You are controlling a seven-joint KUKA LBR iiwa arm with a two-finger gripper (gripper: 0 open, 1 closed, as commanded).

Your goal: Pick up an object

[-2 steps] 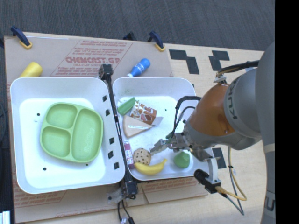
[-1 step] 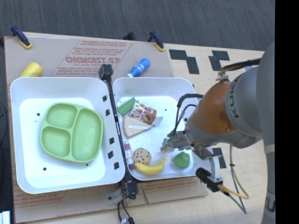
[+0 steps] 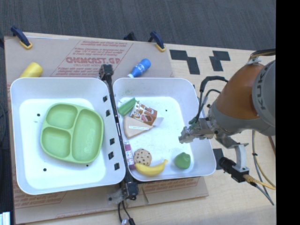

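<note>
Hovering over the right bin [image 3: 199,97] near its right wall, the gripper [image 3: 186,136] sits just beyond a green ball [image 3: 183,161]; jaw state unclear.

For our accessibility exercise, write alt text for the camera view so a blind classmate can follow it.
A grey and orange robot arm reaches from the right, its gripper over the right white bin, above a green round object. That bin also holds a banana, a cookie and a sandwich wedge; the left bin holds a green divided plate.
</note>
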